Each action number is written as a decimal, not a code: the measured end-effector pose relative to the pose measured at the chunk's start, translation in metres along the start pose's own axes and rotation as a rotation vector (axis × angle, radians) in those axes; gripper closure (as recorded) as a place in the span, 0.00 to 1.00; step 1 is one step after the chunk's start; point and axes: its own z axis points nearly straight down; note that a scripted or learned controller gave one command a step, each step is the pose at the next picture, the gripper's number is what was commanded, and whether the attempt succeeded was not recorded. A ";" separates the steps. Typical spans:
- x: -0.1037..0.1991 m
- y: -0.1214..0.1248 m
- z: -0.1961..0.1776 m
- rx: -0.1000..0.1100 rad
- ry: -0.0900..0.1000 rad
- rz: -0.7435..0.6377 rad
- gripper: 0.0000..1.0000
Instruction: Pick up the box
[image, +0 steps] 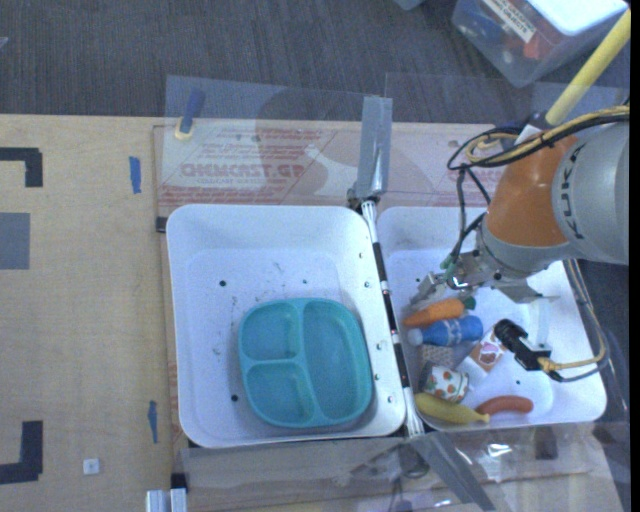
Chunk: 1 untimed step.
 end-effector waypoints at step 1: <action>0.003 -0.058 0.000 -0.001 0.000 0.240 0.00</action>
